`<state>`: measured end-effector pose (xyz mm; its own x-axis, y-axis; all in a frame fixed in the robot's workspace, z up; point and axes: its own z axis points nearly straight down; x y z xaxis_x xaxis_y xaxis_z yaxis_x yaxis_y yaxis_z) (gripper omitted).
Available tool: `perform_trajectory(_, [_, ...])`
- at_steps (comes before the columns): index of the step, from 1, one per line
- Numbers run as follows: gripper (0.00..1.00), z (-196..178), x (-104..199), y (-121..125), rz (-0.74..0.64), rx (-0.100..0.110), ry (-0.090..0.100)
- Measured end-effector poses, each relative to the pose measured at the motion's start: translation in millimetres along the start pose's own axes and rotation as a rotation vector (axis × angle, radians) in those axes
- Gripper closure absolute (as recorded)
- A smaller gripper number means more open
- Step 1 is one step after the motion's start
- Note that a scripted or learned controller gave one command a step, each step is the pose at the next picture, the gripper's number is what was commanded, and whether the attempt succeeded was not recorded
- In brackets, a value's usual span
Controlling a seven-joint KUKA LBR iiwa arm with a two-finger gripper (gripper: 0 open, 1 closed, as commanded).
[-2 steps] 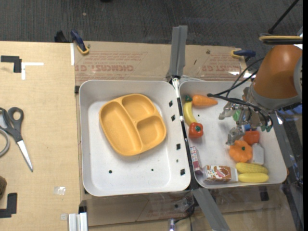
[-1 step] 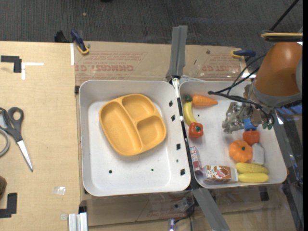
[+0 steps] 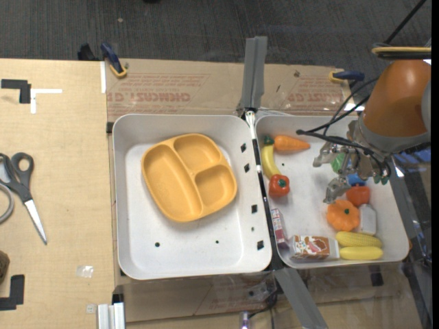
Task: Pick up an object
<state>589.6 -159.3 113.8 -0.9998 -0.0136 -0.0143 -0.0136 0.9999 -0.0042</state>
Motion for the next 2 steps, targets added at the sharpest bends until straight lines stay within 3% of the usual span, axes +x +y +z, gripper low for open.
perform_trajectory(1, [0.00,21,36,-1,0.130,-0.004,0.012])
perform_trajectory(2, [1.00,11,34,0,0.127,-0.002,0.008])
